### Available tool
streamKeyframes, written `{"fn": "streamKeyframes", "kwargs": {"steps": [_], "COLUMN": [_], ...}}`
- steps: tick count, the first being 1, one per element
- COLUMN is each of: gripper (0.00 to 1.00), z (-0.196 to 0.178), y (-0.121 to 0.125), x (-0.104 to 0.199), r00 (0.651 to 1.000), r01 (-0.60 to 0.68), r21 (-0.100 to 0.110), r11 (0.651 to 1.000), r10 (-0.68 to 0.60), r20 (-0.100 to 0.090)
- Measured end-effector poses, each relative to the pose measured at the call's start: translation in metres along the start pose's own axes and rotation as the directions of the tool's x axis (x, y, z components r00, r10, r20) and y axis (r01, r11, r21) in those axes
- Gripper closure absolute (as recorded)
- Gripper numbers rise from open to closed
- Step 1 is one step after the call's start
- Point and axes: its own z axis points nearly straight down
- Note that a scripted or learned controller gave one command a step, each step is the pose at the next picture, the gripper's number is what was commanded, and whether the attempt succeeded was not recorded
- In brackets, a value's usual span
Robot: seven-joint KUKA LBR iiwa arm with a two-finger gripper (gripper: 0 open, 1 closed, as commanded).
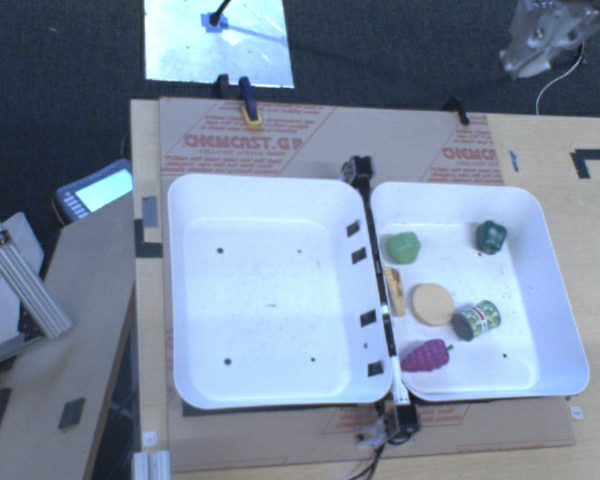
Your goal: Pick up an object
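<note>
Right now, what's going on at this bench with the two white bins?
A robot arm's gripper hangs high at the top right of the camera view, beyond the bench and away from both bins, with nothing visibly held. The right-hand white bin holds five small things: a light green lumpy toy, a dark green pepper-like toy, a flat tan disc, a small tin can lying on its side and a purple grape-bunch toy. No pick has begun.

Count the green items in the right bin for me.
2. A light green item sits near the bin's left wall, toward the back. A dark green item lies toward the back right. Nothing looks stacked, so none should be hidden.
</note>
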Motion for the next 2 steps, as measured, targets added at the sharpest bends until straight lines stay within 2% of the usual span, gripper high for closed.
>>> {"fn": "streamKeyframes", "kwargs": {"steps": [2], "gripper": [1.00], "z": [-0.023], "y": [0.001], "x": [0.000], "r00": [1.000], "r01": [0.004], "r21": [-0.006], "r11": [1.000], "r10": [-0.004], "r20": [-0.001]}}
